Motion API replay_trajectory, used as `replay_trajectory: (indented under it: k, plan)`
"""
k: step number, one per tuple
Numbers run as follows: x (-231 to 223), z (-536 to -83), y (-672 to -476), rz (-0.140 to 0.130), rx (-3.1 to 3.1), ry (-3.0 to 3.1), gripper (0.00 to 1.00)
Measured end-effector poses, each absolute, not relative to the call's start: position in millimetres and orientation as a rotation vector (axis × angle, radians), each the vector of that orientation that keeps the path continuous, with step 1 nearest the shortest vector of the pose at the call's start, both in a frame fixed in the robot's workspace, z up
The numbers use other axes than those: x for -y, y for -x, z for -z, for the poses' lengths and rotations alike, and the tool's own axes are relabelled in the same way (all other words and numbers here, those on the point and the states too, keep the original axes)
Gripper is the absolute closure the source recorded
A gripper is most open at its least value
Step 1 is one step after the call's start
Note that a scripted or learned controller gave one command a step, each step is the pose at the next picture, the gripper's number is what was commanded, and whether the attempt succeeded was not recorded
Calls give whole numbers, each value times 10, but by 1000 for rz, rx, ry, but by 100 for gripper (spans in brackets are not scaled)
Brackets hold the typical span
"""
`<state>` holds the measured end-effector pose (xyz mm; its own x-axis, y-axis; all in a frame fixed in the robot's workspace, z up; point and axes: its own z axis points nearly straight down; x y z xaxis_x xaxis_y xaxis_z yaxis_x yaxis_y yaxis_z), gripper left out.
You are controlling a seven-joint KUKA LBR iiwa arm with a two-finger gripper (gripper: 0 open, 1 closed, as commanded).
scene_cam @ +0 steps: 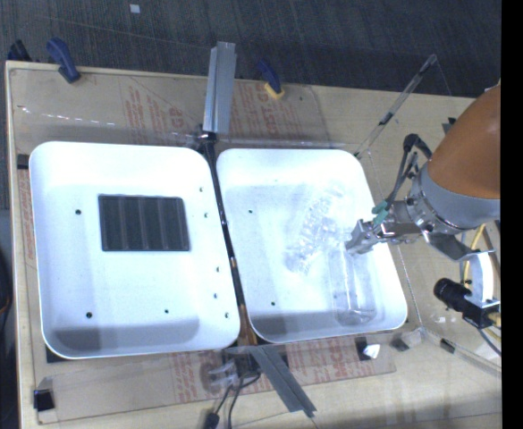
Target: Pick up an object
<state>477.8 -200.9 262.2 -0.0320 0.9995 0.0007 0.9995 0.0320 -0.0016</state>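
Right bin (243,172): two clear things lie in it. A crinkled clear wrapper or blister piece (313,231) sits near the middle. A clear cup or bottle (352,293) lies toward the near right corner, just below the gripper. Both are hard to read against the white floor; you can't be sure of their exact outlines.

Handling, as a judgement: both look light, thin-walled and slick. The wrapper will likely crumple and spring; take it across a raised fold. The cup will probably flex or squirt out under pinch; take it across the body near the rim, not at the end.

Left bin (55,168): a dark ribbed slab (144,222) lies flat, well apart from the arm. It looks stiff and low, little to catch.

Arm (467,159) reaches in from the right, wrist over the right bin's right wall. Gripper (361,238) sits low, just inside that wall, between wrapper and cup. You can't tell how its jaws stand or whether it grasps anything.
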Motion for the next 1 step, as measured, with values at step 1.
replay_trajectory:
  k: [1]
  plan:
    - [1476, -3105, -5662, 0, 1871, 2524, 100]
